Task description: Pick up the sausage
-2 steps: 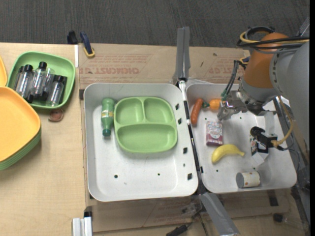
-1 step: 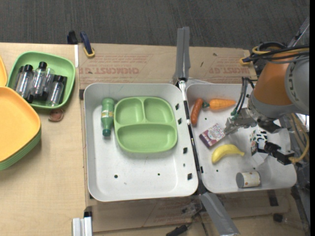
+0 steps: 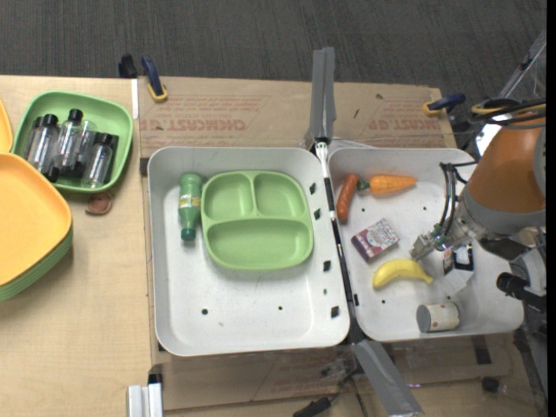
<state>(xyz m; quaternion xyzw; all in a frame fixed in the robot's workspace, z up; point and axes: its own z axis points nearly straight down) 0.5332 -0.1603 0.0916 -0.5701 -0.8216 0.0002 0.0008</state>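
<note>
Over on the far left a stack of yellow plates point(image 3: 30, 224) is sitting at the edge of the bench, and just behind it a small green tray point(image 3: 117, 129) is holding several dark-capped bottles point(image 3: 69, 146). Next along, the left bin point(image 3: 165, 302) is carrying a green bottle point(image 3: 189, 205) lying lengthwise beside a green divided plate point(image 3: 258, 220), the two nearly touching. A grey upright post point(image 3: 322, 94) is standing behind the seam where the two bins meet. In the right bin point(image 3: 391, 324) the sausage point(image 3: 346, 197) is lying along the left wall near the back corner, its upper end just beside a carrot point(image 3: 391, 183). Nearer the front a small purple carton point(image 3: 375, 239) is resting close to a banana point(image 3: 401, 273), and a pale cup point(image 3: 438, 316) is lying on its side near the front edge. The gripper point(image 3: 427, 247) is hanging low just right of the carton and above the banana, well apart from the sausage; I cannot tell whether it is spread or pressed together. The arm's orange band point(image 3: 514, 170) is looming at the right
</note>
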